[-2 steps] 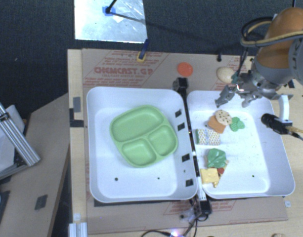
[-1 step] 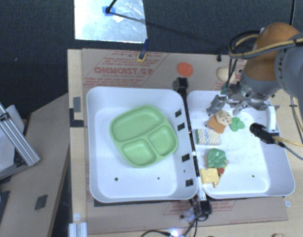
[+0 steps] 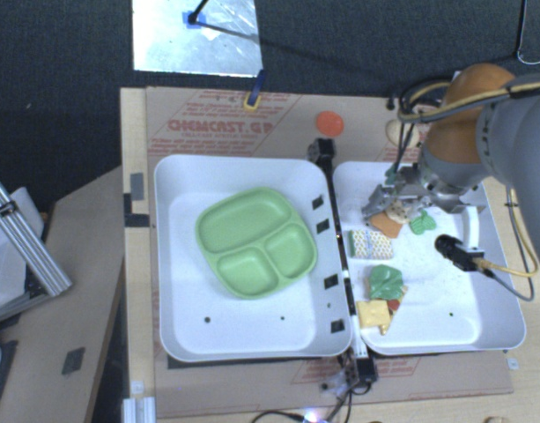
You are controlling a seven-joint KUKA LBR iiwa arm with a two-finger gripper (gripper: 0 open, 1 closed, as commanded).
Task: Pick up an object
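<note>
My gripper (image 3: 395, 203) is down in the right bin (image 3: 494, 320), near its far left corner, and from this angle I cannot tell how it is set or whether anything is caught in it. Right at its tip lies a small orange-brown object (image 3: 387, 226), touching or nearly touching the metal; I cannot say which. Just to the right of that piece sits a small green object (image 3: 422, 225), close beside my wrist. Nearer the camera from my gripper is a pale patterned block (image 3: 372, 243) with green and pink specks, lying flat on the bin floor. Further toward the front edge is a crumpled green toy (image 3: 386, 281), and just in front of it a yellow block (image 3: 373, 313) with a bit of red (image 3: 393, 305) showing between them. A black cable end (image 3: 452, 251) hangs from my arm over the bin, to the right of the patterned block.

Across the dividing rims, well to the left of my gripper, the left bin (image 3: 181, 324) carries a green divided plate (image 3: 255, 241) with three compartments. Beyond both bins, an orange disc (image 3: 329, 123) lies on the bench (image 3: 217, 122).
</note>
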